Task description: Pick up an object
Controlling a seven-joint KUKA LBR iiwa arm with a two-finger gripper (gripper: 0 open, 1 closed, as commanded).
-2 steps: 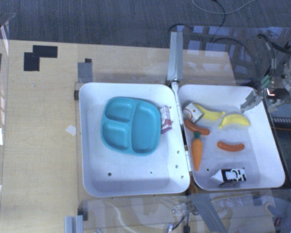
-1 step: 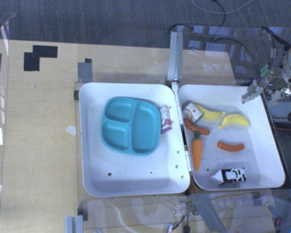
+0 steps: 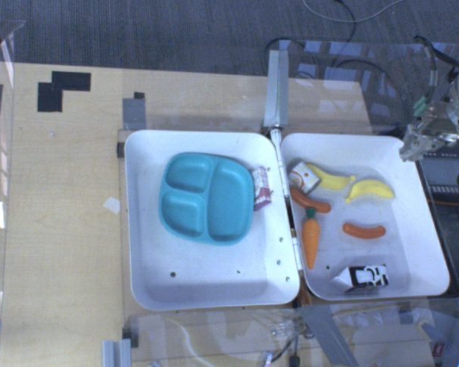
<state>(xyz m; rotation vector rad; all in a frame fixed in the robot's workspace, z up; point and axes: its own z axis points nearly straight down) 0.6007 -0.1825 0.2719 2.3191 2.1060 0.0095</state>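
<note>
Camera view: the gripper (image 3: 422, 140) sits at the far right corner of the right bin (image 3: 436, 239), above its rim and touching nothing. You cannot tell how its tips are set; it carries no object.

All candidates lie below and to the left of it. The yellow banana (image 3: 370, 190) is nearest, with the loose sausage (image 3: 364, 231) just beyond. The carrot (image 3: 310, 238) and the black-and-white box (image 3: 367, 276) lie farther off.

Choose the sausage: it lies apart from its neighbours. Descend vertically, centred over it, and straddle its narrow width.
</note>
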